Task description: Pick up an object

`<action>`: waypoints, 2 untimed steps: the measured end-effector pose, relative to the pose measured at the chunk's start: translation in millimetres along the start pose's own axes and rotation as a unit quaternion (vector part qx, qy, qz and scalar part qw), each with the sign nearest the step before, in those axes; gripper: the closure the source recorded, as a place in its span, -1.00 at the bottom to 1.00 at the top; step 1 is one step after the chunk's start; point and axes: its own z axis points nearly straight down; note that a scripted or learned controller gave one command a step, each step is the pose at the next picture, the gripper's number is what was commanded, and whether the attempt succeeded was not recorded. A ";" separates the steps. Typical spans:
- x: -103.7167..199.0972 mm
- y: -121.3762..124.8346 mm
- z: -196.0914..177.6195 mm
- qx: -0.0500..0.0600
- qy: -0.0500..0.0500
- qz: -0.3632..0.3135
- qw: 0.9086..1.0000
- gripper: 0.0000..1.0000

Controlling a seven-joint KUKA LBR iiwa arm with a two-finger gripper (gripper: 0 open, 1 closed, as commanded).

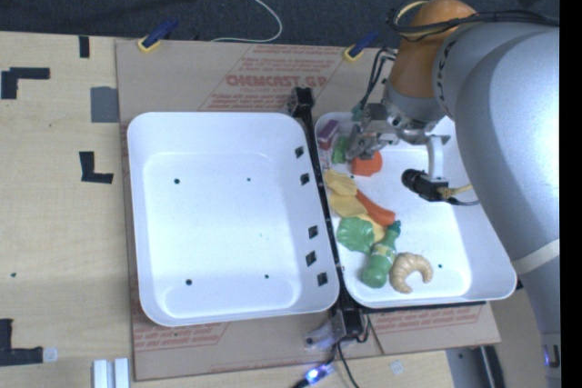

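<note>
The hand (364, 141) is down in the right bin's (464, 241) far corner, right above a red-orange toy (366, 164). Whether it grips anything, I cannot tell. A croissant (411, 270) lies nearer the front.

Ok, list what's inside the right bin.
The right bin holds a croissant, green vegetables, a yellow piece, and an orange item beneath the gripper, which covers other items there.

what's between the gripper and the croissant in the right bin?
In the camera view, between gripper and croissant lie a red-orange piece, yellow piece, carrot and green pieces.
</note>
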 end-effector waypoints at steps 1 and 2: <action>0.3 0.2 -0.1 -0.001 0.000 0.000 1.000 1.00; 0.4 0.3 -0.1 -0.001 0.000 0.000 1.000 1.00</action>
